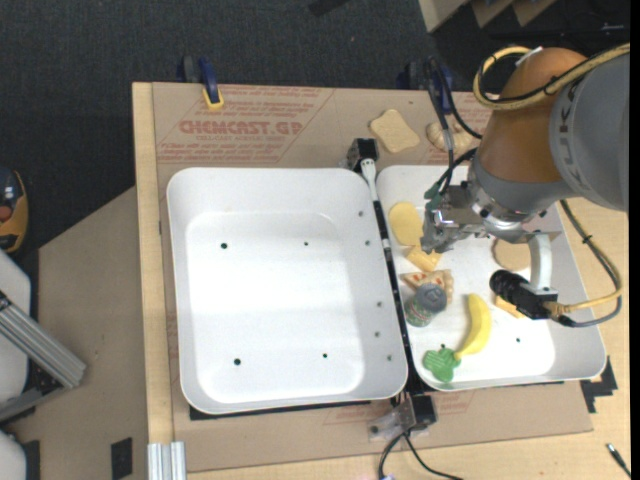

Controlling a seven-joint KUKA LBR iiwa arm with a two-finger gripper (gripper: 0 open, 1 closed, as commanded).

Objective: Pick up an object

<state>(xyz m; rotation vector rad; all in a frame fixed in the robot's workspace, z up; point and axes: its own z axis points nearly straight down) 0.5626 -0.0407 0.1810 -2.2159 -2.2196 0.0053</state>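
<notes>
pale yellow wedge (424, 260) lies under the gripper (437, 236); fingers' state can't be told.

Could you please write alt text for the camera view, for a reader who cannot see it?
A grey arm's end effector hangs over the right-hand shallow white bin, which holds a yellow toy banana, a green lumpy toy and other small pieces.

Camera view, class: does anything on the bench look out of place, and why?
Yes. A tan bread-shaped piece lies on the brown board above the right bin, outside both bins, while the banana and green item sit inside it.
</notes>
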